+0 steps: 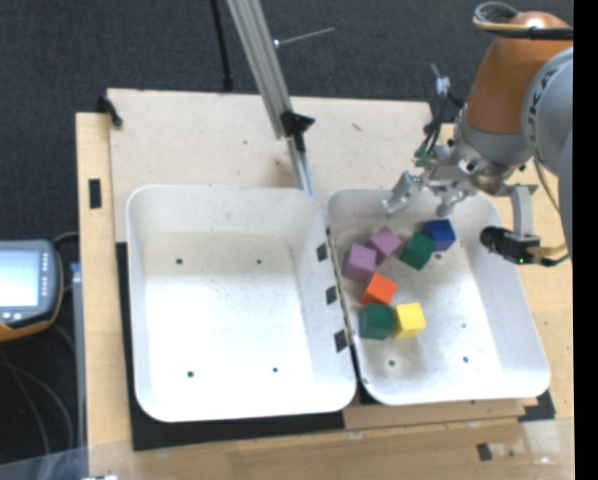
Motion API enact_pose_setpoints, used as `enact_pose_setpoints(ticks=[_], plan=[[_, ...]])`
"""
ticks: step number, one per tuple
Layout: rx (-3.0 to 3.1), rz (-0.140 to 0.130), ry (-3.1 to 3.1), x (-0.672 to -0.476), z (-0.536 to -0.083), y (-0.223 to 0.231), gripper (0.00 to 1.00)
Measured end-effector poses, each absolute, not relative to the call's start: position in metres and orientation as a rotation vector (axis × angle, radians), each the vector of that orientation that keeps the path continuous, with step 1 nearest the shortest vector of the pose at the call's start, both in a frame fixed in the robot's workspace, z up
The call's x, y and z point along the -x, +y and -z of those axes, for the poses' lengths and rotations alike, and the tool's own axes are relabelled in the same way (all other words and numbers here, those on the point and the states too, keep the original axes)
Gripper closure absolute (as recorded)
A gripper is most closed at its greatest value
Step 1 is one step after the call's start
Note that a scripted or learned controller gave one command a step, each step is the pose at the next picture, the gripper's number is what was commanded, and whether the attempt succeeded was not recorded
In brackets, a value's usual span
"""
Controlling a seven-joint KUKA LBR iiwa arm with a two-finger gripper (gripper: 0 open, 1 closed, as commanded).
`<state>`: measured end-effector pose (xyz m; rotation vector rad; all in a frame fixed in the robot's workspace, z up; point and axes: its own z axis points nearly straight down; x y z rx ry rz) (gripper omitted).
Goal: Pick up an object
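Note:
Several small cubes lie clustered in the right bin [499, 358]: a blue one [439, 233], a dark green one [416, 250], two purple ones [385, 242] [360, 260], an orange one [379, 289], another green one [376, 321] and a yellow one [410, 318]. My gripper [424, 197] hangs over the bin's far edge, just above and behind the blue and purple cubes. Its two fingers are spread apart with nothing between them.
The left bin [229, 303] sits beside the right one, sharing a middle wall. A slanted metal pole [264, 63] rises from the bench behind the bins. A black cable and sensor [509, 243] hang at the arm's right. A grey pendant [14, 283] lies far left.

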<state>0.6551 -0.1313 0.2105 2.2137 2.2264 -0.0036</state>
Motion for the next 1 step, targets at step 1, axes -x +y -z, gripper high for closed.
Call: enact_pose_setpoints(ticks=[1], plan=[[-2.218,0.007,2.229,-0.6795,-0.1029,-0.1265,0.00]])
